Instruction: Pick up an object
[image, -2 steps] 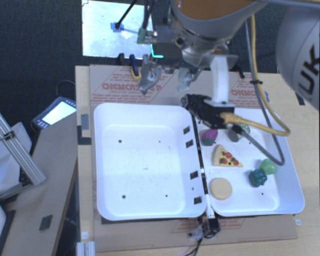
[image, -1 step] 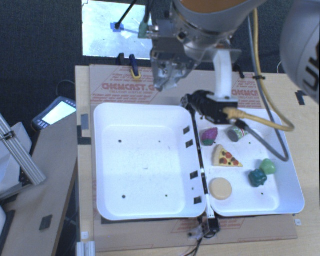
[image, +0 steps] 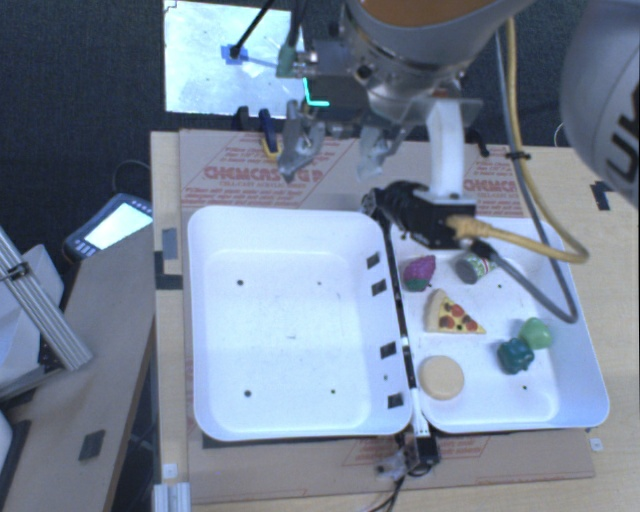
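1. Gripper (image: 332, 152) hangs above the back rim of the left bin (image: 215, 300), near the seam between the two bins. Its two fingers stand spread with clear space between them and nothing in the gap: open, empty.
2. All candidates sit in the right bin (image: 575, 390), well apart from the gripper.
3. Pizza slice toy (image: 451, 314): flat yellow wedge with red dots, mid-bin. Probably light rigid plastic, but low profile, so hard to pinch from above. Best taken across the narrow tip end.
4. Tan disc (image: 441, 377): round, cookie-like, lies flat near the bin divider. Same problem, thin edge, likely to slip out.
5. Pink-purple lump (image: 419, 269): rounded, stands taller. Judged the easiest grab, across its short width.
6. Small can (image: 473, 266): lying on its side beside the cable bundle. May roll; grip across the body.
7. Green ball (image: 537, 333) touches the teal lump (image: 516, 355) at the right side. The pair is crowded, so a finger may nudge one away.
8. All look light and non-fragile; slipperiness can't be told.
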